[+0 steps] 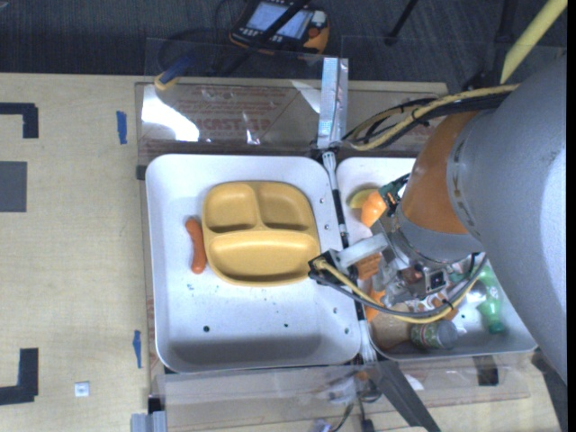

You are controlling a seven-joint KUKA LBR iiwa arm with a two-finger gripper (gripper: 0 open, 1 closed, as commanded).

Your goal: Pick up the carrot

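Two white bins (171,331) side by side on worktop; carrot (195,245) lying in left bin, touching yellow divided tray (259,232) at its left edge. End effector (405,282) low over right bin clutter, well apart from carrot; spread or pressed together, cannot tell.

A yellow divided tray (259,230) is lying in the left white bin (243,331), toward its far side. An orange sausage-shaped piece (196,245) is lying just beside the tray's left edge. Small dark specks are dotting the bin floor nearer the camera. In the right bin (517,336), a green bottle (490,302) is resting by the near corner. A handheld controller (277,23) is sitting on the dark floor beyond the bench.
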